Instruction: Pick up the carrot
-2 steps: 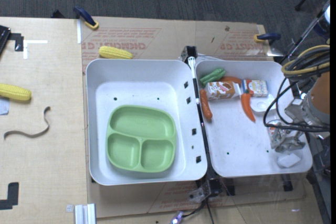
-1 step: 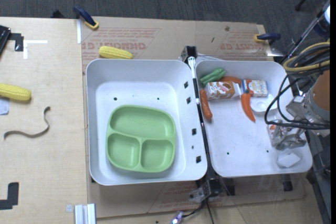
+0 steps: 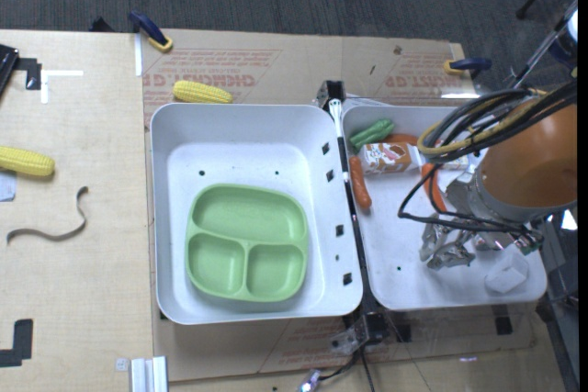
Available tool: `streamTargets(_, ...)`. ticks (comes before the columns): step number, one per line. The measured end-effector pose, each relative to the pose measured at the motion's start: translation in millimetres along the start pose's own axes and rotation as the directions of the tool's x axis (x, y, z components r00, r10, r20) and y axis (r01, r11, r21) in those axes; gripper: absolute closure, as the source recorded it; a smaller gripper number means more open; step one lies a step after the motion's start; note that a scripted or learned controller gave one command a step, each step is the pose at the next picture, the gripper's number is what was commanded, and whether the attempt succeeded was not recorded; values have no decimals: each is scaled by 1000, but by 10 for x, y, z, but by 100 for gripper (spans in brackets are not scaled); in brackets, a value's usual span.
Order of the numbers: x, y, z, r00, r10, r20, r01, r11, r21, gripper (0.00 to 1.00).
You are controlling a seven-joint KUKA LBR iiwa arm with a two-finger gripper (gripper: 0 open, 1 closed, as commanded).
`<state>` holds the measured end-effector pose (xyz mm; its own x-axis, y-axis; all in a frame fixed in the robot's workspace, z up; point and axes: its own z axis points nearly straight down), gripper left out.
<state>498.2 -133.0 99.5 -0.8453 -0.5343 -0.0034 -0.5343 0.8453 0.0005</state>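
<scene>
Lying slim, orange: carrot (image 3: 360,184) | right bin's (image 3: 395,282) left wall | jaws unclear

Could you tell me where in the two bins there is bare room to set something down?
Left bin: a bare strip behind the green plate. Right bin: bare floor at the front left, between the carrot and the gripper. Its back is crowded with the carrot, green beans and a packet.

The carrot (image 3: 360,185) is a slim orange root lying flat in the right bin (image 3: 386,285), close along that bin's left wall. It runs lengthwise from the far-left corner area toward the near edge.
</scene>
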Motion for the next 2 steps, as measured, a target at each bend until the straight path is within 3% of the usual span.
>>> streamTargets(1,0,-2,-1,1000,0,0,0,1000,0,0)
streamTargets(2,-128,356,52,944,330,-2,-330,944,1,0)
